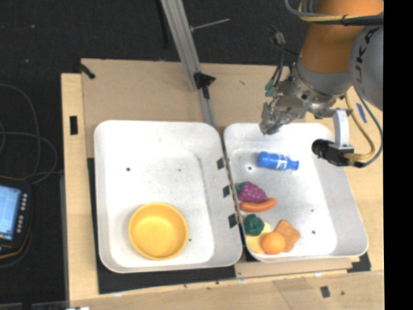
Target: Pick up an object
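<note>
The end effector hangs over the far edge of the right bin. It holds nothing, and the view does not let one tell how wide it is.

The closest thing to pick is the blue bottle, which lies on its side just below the end effector. It is round, so it could roll away if it is touched off its middle. The other toys are packed close along the near left side of that bin: purple grapes, an orange carrot, a green toy, an orange ball and a tan piece. A grab there could catch two at once, or bump the bin wall.

The left bin holds one yellow bowl in its near part. Its wide rim may be hard to pinch.
</note>
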Tool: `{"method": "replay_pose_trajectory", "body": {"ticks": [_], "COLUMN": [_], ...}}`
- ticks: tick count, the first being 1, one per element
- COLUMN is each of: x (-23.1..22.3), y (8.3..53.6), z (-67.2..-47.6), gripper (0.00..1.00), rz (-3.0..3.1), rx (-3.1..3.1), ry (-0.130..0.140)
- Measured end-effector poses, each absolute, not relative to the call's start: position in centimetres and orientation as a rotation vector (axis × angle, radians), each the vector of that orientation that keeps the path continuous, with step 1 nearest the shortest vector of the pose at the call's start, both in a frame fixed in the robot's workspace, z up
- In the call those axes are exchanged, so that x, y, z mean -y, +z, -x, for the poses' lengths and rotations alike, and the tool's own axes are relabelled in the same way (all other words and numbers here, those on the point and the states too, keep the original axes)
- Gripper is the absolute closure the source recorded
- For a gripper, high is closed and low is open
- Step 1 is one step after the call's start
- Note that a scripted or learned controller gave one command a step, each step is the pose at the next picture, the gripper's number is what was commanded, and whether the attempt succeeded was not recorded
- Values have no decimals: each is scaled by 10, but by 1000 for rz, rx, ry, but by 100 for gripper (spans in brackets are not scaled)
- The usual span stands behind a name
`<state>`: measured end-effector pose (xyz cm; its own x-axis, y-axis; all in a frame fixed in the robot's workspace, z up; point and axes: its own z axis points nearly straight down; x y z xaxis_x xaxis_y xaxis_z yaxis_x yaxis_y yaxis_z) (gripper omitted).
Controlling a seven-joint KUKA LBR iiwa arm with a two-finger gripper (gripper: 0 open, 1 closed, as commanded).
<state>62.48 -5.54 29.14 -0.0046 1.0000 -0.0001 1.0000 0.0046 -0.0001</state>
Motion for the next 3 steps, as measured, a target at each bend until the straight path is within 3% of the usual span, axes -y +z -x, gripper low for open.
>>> {"method": "replay_pose_trajectory", "body": {"ticks": [2,3], "x": [-28,-73], "y": [255,258], "z": [-584,-566], "gripper": [100,100], "rz": [-2216,-2214], "rx": [-2228,-2231], "ry": [-2,2]}}
